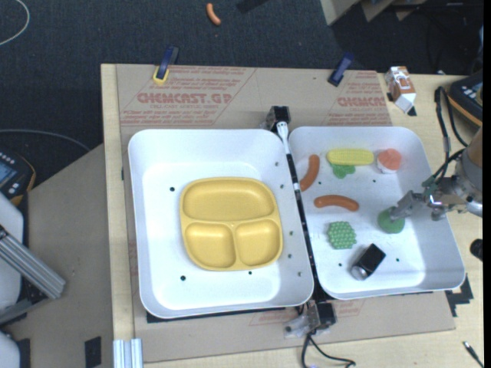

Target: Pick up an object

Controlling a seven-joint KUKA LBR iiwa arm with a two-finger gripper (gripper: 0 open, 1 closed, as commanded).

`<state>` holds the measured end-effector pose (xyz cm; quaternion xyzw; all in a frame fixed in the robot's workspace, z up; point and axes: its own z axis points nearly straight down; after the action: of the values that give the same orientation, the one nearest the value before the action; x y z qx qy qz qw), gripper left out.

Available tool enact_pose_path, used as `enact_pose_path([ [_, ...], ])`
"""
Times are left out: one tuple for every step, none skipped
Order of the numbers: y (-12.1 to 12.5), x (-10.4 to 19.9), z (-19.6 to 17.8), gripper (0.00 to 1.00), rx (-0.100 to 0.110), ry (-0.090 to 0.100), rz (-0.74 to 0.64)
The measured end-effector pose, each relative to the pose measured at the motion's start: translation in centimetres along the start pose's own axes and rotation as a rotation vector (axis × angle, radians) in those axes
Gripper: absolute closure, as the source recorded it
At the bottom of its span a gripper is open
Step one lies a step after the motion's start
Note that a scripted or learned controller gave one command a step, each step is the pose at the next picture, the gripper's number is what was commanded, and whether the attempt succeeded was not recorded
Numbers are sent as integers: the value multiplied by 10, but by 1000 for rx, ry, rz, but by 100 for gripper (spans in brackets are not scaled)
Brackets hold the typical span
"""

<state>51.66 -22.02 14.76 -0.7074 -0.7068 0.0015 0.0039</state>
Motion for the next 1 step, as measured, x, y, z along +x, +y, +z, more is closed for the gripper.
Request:
enact_pose_path([
  [1,2,63,0,-1,7,-4],
])
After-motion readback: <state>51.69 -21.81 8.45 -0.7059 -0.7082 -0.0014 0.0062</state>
